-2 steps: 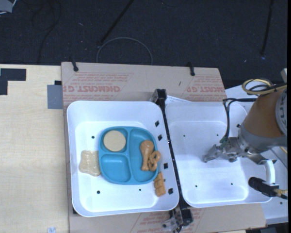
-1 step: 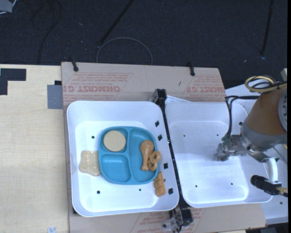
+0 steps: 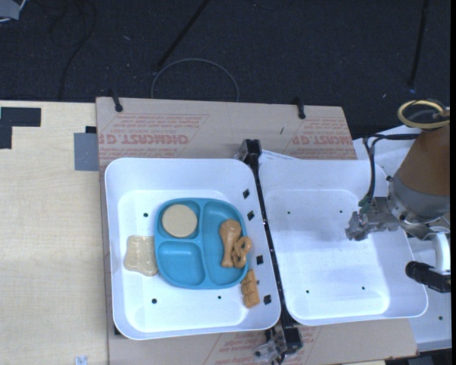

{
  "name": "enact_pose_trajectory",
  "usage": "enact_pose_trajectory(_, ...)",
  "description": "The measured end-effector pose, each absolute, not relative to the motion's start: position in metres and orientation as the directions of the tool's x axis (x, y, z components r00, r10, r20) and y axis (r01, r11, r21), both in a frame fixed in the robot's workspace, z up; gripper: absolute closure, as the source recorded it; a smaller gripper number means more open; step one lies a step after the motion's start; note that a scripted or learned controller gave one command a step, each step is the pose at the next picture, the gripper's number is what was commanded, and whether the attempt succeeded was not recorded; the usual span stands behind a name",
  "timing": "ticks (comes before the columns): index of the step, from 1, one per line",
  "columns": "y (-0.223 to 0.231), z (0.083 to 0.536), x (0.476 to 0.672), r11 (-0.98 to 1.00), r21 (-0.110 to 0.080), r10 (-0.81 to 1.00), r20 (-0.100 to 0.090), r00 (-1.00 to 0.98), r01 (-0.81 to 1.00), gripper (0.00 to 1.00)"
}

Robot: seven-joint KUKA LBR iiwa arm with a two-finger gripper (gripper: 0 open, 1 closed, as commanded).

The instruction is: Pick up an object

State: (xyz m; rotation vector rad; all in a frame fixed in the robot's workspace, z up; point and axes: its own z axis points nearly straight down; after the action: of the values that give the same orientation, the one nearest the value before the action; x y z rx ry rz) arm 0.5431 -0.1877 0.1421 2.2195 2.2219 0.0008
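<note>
The gripper (image 3: 357, 226) hovered over the right bin (image 3: 330, 280), its state impossible to tell. Pretzel-shaped toy (image 3: 234, 243), seemingly light and rigid, lay on the blue tray (image 3: 184, 265); its narrow middle suited grasping.

We note one arm (image 3: 429, 175) at the right edge of the scene. Its widest visible section is a rounded, orange-brown band, tapering down to a grey collar beneath it. Below the collar sits the gripper (image 3: 357, 226), a small assembly of grey metal parts, too blurred for us to make out screws or markings. A dark cable (image 3: 372, 175) runs from the band's upper left down to that assembly. We see a yellowish ring (image 3: 421, 113) above the band.
</note>
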Motion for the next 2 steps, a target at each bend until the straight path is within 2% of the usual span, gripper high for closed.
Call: enact_pose_trajectory(2,-0.193,0.258,0.545,0.002,0.004,1.000,-0.001,-0.002,1.000,1.00)
